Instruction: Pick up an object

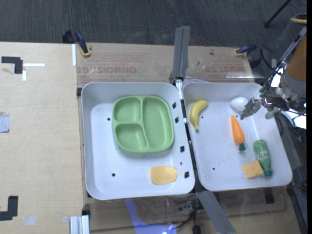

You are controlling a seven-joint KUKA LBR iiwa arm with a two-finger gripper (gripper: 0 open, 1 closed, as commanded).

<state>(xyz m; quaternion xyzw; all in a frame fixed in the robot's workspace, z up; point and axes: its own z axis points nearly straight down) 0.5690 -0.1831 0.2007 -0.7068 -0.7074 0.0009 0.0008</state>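
Observation:
The right bin (214, 179) holds a banana (196, 112) at its far left, a white rounded object (239, 103), an orange carrot (237, 130), a green bottle (263, 155) and a yellow cheese wedge (252, 170). My gripper (259, 112) hangs over the far right part of this bin, just right of the white object and above the carrot's upper end. It is open, with nothing between its fingers.
The left bin (97, 179) holds a green divided plate (143, 123) and a flat yellow piece (163, 174) near its front edge. A ridge with clips (184, 130) separates the bins. Blue clamps (83, 45) sit on the cardboard behind.

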